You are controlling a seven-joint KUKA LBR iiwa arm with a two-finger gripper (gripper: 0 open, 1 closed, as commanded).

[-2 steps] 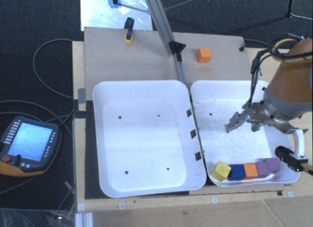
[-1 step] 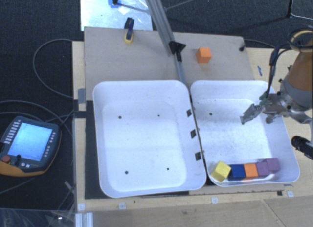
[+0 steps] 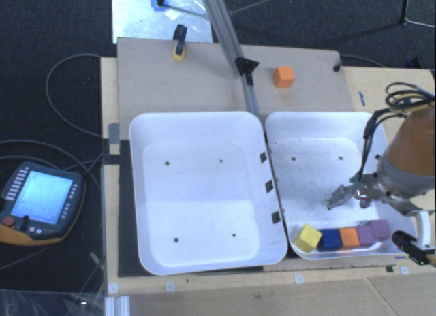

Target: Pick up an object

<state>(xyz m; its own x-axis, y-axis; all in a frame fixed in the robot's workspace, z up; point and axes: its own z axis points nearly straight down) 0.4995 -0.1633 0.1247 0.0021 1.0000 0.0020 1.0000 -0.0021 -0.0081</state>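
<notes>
Objects to pick: four small blocks lie in a row along the near wall of the right bin [image 3: 320, 131], touching or almost touching one another.
Yellow block [image 3: 307, 238]: left end of the row, turned at an angle, near the bin's near-left corner.
Blue block [image 3: 331, 239]: just right of the yellow one.
Orange block [image 3: 349, 237]: just right of the blue one.
Purple block [image 3: 374, 231]: right end of the row, appears longer than the others.
Claw [image 3: 338, 197]: low over the right bin's floor, right of centre, above the block row and apart from it; its metal tips point left. Nothing is seen between them, and whether they are spread or closed cannot be told from this angle.
Arm [image 3: 414, 151]: comes in from the right edge, its orange band above the wrist, dark cables looping over it.
Left bin [image 3: 197, 127]: white, beside the right bin, joined to it by dark clips along the shared edge.
Table [image 3: 218, 80]: a brown board carries both bins.
Spare orange cube [image 3: 284, 76]: on the table beyond the right bin, well apart from the claw.
Yellow-and-blue clamp [image 3: 180, 42]: at the table's far edge, left of a slanted grey pole [image 3: 223, 22].
Teach pendant [image 3: 39, 202]: on the dark floor to the left, screen lit.
</notes>
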